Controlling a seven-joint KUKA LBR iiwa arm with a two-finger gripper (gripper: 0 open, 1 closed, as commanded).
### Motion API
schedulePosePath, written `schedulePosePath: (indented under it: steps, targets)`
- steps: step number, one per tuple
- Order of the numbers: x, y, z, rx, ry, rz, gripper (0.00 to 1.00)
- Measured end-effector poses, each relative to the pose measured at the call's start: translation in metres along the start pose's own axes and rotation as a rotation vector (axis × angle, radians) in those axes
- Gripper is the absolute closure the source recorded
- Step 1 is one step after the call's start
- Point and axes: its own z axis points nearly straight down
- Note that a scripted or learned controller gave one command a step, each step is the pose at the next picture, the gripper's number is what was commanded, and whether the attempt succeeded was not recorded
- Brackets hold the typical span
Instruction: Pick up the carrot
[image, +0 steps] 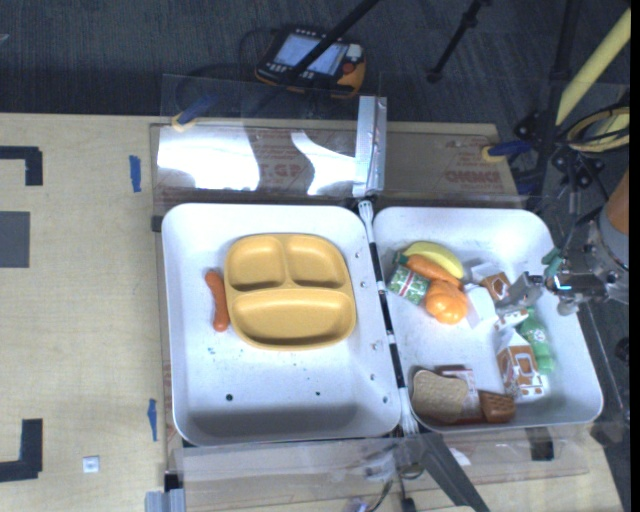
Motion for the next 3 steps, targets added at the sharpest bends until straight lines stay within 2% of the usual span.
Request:
schedulePosePath:
  steps: [1, 2, 3]
  targets:
    - [0.058, 0.034, 0.048, 0.002, 0.000, 0.205, 0.00]
    - [0.027, 0.044, 0.164, -0.009, 0.000, 0.310, 0.00]
    - [0.018, 0.031, 0.163, -0.009, 0.000, 0.001, 0.00]
